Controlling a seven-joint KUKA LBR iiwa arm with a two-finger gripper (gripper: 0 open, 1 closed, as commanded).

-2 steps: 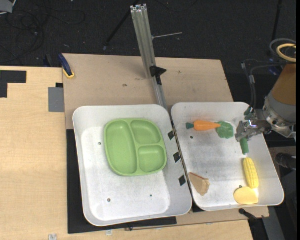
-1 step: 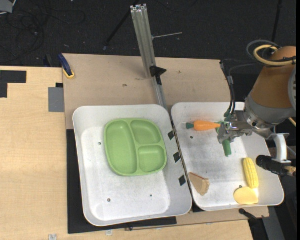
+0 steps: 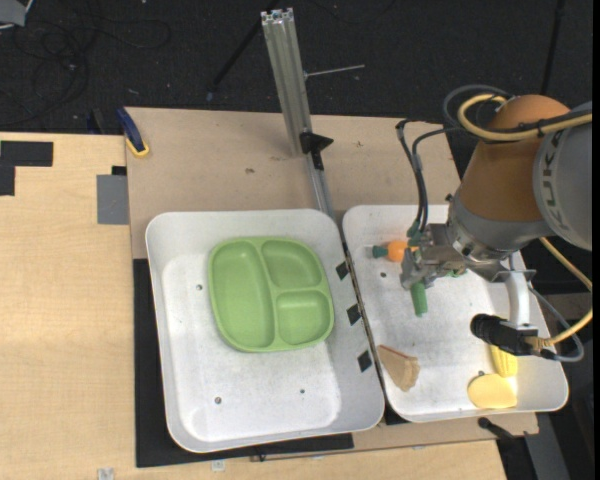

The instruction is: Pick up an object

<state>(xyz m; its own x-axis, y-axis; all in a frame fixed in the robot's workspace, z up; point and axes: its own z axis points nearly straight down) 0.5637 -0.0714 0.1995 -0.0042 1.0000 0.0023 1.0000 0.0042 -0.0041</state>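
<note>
We hang our gripper (image 3: pixel 417 286) low in the right bin (image 3: pixel 440 393) over a green stick (image 3: pixel 419 300), cannot tell its grip, and next should lift slowly.

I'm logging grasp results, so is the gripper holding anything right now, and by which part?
Cannot be told. The gripper sits over the right bin by a green stick-like piece and an orange bit.

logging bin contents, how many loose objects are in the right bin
4 that I can make out: an orange-and-green piece near the bin's top left, a green stick below the gripper, a tan wedge at the lower left, a yellow object at the lower right. The arm may hide more.
</note>
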